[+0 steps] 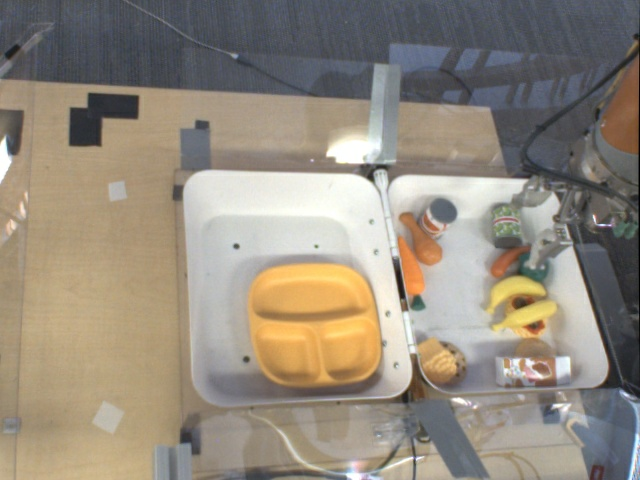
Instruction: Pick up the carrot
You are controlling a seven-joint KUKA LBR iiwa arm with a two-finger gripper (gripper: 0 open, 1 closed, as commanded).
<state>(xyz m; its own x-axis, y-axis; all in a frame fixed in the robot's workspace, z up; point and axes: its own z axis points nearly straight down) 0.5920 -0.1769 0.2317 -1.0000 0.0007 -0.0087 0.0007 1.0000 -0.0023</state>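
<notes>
The carrot point(409, 265) is a long orange piece with a green top. It lies in the right bin point(470, 318), close along that bin's left wall, green end toward the front. My gripper point(553, 230) hangs over the right side of the same bin, well to the right of the carrot and apart from it. The gripper is just above a small orange-red vegetable with a green stem point(508, 261). Nothing shows held in the gripper.
A thick orange piece point(423, 241) and a small tin point(438, 214) lie just right of the carrot. Also in the right bin are a green can point(506, 225), bananas point(521, 303), a muffin point(442, 360) and a lying can point(533, 370). The left bin point(215, 268) holds a yellow divided plate point(315, 325).
</notes>
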